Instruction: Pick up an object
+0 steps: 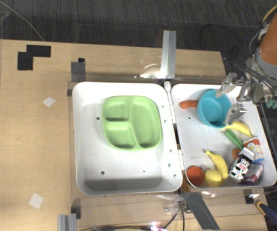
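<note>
My gripper [232, 99] hangs over the back of the right bin [191, 138], at the right rim of a blue bowl [211, 109]. Its two fingers stand open, one by the bowl's far right edge and one by its near right edge; nothing is held between them. An orange carrot-like piece [188, 104] lies left of the bowl. In front of the bowl lie a small banana [238, 128] and a green stick [233, 137]. At the bin's front are a larger banana [218, 160], a red ball-like fruit [195, 175], a lemon [214, 178] and a black-and-white carton [241, 166].
The left bin [87, 143] holds a green compartment plate [131, 121]. A metal post [169, 57] stands behind the divide between the bins. A purple item [254, 173] and a red-capped bottle [253, 146] crowd the right bin's front right corner.
</note>
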`<state>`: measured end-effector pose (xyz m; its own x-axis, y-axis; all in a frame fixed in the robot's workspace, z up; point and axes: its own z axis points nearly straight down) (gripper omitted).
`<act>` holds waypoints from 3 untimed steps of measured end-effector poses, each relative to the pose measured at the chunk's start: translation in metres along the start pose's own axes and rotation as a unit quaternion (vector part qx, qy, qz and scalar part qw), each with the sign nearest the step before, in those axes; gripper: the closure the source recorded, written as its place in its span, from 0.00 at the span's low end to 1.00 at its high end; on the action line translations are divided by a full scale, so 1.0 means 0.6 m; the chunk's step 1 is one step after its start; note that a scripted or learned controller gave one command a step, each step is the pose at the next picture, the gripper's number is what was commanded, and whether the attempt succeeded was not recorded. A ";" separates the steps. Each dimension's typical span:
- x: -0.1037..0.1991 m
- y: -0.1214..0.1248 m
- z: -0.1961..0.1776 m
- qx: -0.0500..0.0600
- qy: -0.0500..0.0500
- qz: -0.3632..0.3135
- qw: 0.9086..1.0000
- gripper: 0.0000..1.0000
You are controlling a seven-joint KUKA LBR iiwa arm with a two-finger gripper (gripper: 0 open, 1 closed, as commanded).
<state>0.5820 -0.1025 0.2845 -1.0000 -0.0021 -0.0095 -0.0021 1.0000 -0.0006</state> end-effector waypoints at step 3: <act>0.069 -0.002 0.320 0.000 -0.007 0.205 0.979 0.00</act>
<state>0.5425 -0.1038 0.0919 -0.9167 0.3990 -0.0229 0.3989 0.9170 0.0070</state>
